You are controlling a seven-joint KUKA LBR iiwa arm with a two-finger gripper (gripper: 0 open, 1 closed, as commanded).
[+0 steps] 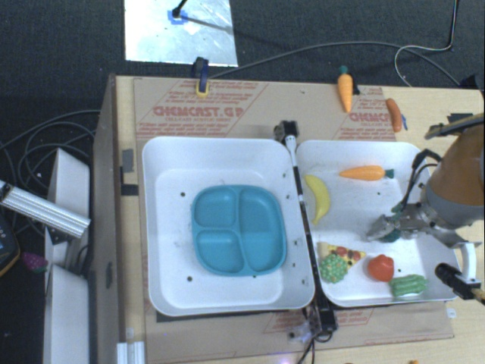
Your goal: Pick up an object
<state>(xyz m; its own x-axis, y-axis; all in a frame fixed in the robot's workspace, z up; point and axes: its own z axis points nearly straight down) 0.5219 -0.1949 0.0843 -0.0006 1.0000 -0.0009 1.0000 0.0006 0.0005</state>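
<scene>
Low over the right bin (413, 152), the gripper (381, 230) points leftward from the arm (455, 192), its metal tips just above bare white floor. Whether it is spread or pressed together I cannot tell (the tips blur into one pale wedge), and nothing shows between them, so I would not call anything held.

Nearest below it sits a tomato (380, 268), just beside a green pickle (408, 285) toward the front wall. Left of the tomato lie a pizza slice (345, 253) and a broccoli floret (332, 268), touching or nearly so, close to the divider. Up the left side, a banana (320, 196) curves along that divider, and a carrot (364, 173) lies crosswise near the back. All are loose and scattered, which suits a grab-anything job: any of them would do as the object.

My guess is that the arm is lining up or descending on open floor between the banana and the tomato, which risks closing on nothing. The tomato is round and may roll away from a glancing touch.

Beyond, the left bin (167, 158) holds a blue plate (239, 229) with four compartments, lying flat in the middle, probably as a drop target. On the cardboard behind the bins rest a second carrot (345, 89) and a sausage (394, 114), well apart from the gripper.
</scene>
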